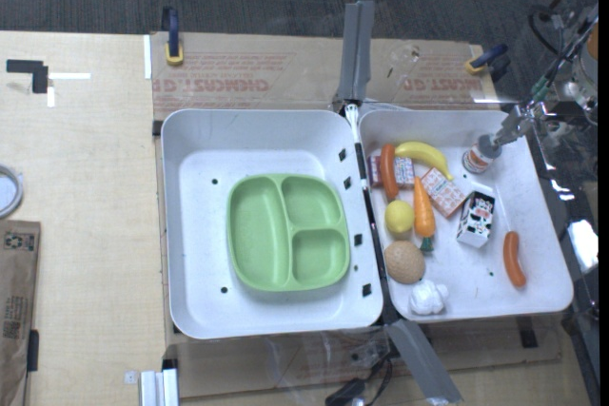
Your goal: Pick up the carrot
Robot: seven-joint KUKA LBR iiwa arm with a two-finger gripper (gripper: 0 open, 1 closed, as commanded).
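Carrot (422,208) lies in the right bin (547,242), near its left-middle, orange body running top to bottom with the green end at the bottom, touching the lemon (400,217) on its left.

1 gripper (490,145) is at the right bin's upper right, well apart from the carrot. It sits over or against a small can (477,160); whether it touches the can, and how its fingers stand, I cannot tell. Nothing is visibly held.

Outward from there, the right bin holds 1 banana (422,151), 2 small snack packets (445,191) and (403,171), 1 milk carton (477,218), 2 sausages (515,259) and (388,171), 1 lemon, 1 carrot, 1 brown round piece (404,261) and 1 white lump (428,299) in the lower left corner.

2 white bins stand side by side. The left bin (190,214) holds 1 green tray (288,231) with 3 compartments.
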